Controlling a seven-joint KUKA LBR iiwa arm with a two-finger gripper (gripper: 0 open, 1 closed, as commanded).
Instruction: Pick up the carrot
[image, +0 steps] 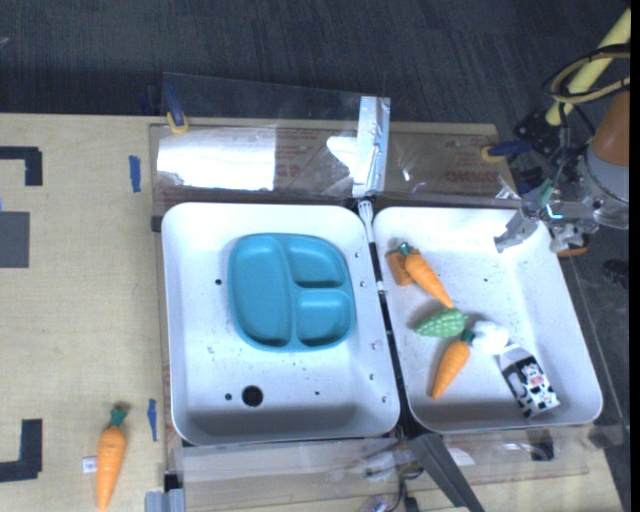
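Upper carrot (424, 275): in right bin (575, 330), near its left wall; long axis diagonal, green leafy end up-left, orange tip down-right; smooth, tapered, toy-like.
Lower carrot (451, 366): same bin, nearer the front; leaf end up-right beside a white object (490, 337), tip down-left.
Green piece (441, 323): between the two carrots, bumpy, oval.
Third carrot (110, 455): on wooden bench (70, 330), left of both bins; nearly upright in view, leaf end up.
Black-and-white carton (528, 382): boxy, near right bin's front right corner.
Blue tray (293, 290): glossy, three compartments, in left bin (190, 330).
Gripper (522, 226): over right bin's far right corner, well apart from the carrots; carrying nothing; finger spread cannot be made out.
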